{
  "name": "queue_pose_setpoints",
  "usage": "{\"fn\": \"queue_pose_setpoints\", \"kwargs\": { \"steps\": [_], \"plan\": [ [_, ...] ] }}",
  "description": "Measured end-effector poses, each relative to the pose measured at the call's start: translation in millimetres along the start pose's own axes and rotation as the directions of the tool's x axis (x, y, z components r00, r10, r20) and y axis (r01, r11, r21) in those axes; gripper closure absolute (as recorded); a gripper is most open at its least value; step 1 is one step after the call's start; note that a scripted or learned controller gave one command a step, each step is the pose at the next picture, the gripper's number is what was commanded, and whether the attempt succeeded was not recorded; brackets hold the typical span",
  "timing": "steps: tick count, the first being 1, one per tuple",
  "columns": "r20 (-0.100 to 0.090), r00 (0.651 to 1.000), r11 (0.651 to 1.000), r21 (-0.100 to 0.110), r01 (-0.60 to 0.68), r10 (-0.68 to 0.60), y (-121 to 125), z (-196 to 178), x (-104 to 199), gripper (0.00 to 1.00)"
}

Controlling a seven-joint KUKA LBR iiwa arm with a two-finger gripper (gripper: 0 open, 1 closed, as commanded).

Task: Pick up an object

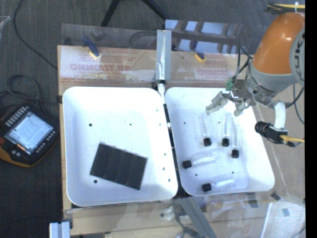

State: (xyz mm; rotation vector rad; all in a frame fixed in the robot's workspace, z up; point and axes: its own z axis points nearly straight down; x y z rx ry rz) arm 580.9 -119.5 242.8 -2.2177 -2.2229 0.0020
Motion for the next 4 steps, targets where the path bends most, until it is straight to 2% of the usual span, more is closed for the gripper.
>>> {"fn": "queue_pose_setpoints", "kwargs": {
  "steps": [1, 2, 3, 4],
  "plan": [
    [0.000, 0.994, 0.994, 0.002, -0.109, 0.109, -26.8, 102.7, -40.4, 0.00],
    [-0.002, 0.994, 0.994, 0.002, -0.109, 0.109, -26.5, 94.0, -39.8, 1.00],
    [-0.002, 0.994, 0.994, 0.003, -0.109, 0.109, -26.5, 94.0, -39.9, 0.00],
    [-0.002, 0.994, 0.994, 0.004, -0.108, 0.108, -26.2, 85.4, -39.6, 1.00]
  ]
}}
